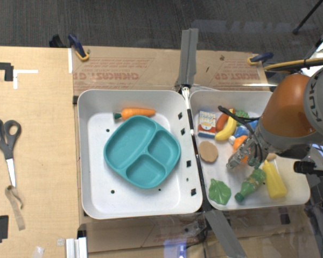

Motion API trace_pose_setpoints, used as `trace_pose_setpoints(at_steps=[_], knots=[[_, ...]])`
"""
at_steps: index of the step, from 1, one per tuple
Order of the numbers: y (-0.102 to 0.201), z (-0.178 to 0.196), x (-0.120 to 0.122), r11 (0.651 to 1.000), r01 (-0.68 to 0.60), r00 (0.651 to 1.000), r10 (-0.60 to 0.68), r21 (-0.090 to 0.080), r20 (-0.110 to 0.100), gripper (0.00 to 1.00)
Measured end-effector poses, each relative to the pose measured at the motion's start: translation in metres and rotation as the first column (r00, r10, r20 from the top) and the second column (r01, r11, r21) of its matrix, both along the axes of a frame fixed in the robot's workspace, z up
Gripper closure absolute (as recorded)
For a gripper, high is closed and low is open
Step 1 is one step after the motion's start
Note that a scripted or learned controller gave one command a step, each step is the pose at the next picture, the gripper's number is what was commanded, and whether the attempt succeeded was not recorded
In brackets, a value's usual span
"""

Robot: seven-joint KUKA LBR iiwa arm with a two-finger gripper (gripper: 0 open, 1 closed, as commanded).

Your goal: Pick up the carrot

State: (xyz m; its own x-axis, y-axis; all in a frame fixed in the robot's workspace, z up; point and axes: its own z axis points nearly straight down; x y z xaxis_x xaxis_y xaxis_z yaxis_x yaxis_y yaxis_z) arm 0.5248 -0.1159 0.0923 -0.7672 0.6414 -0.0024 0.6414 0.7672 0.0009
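Note:
The carrot [138, 112], orange with a green stub at its left end, lies flat along the far wall of the left bin [91, 160], just behind a teal divided plate [143, 151]. My gripper [246, 156] hangs low over the middle of the right bin [296, 198], far to the right of the carrot and across the wall between the bins. It is among the toys there, beside a small orange piece [238, 141] and above a green bottle [250, 187]. Nothing can be seen held in it.
The right bin also holds a small blue and white box [206, 123], a banana [226, 129], a round brown cookie [208, 152], a green leaf [219, 191] and a yellow block [274, 180]. Scissors [5, 144] lie on the bench at far left.

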Motion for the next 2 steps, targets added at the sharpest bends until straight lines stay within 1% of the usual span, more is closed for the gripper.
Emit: trace_pose_setpoints(at_steps=[1,2], knots=[[0.0389,0.1258,-0.0120,0.997,0.076,0.997,-0.076,0.000,0.000,1.00],[0.0387,0.1345,-0.0109,0.997,0.073,0.997,-0.073,-0.002,0.000,1.00]])
